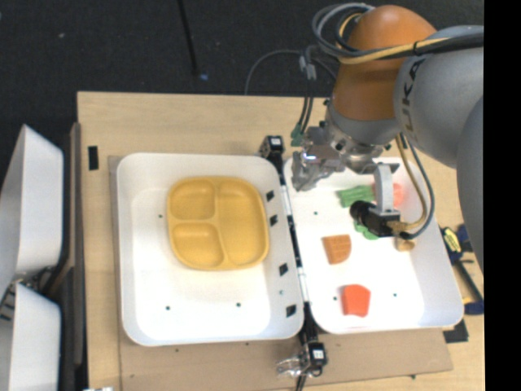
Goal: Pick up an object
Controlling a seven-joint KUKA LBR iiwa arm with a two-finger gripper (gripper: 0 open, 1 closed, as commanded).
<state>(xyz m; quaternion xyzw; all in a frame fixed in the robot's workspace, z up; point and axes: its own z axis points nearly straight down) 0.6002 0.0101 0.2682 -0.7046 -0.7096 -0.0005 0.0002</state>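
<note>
Judging by shape, orange block (pixel 336 248) in mid right bin (pixel 415 287) looks light, rigid, best gripped across flat sides; gripper (pixel 305 171) near bin's far-left corner, closure cannot be told.

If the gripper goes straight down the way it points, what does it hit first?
Likely the bare floor of the right bin, near its far left corner; the gripper looks clear of the green piece, though depth is unclear.

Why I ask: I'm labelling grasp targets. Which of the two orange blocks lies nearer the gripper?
The duller brownish-orange block in the middle of the right bin. It sits closer to the gripper than the brighter red-orange block near the front rim.
</note>
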